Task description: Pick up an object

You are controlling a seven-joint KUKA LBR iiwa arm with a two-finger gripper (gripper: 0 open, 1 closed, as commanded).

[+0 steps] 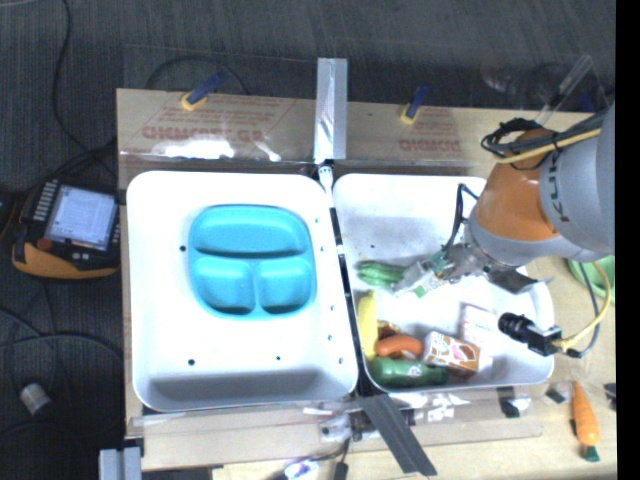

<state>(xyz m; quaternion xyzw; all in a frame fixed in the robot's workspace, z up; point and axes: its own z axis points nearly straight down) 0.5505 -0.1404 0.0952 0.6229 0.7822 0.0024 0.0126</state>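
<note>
**Two bins on the bench, gripper low over the right one**

Two shallow white bins sit side by side before you. The left bin carries a blue divided tray near its centre, with bare white floor around it. The right bin holds the loose objects, all crowded toward its near edge and its left wall.

Your arm enters over that bin's right edge, and the gripper hangs low near the bin's middle. How far the jaws stand apart cannot be told from this view, nor whether they hold anything.

Just left of the gripper lies a green vegetable. A yellow banana rests along the left wall. Near the front edge you have a small printed carton, a white box, an orange carrot-like piece and a dark green cucumber.
</note>
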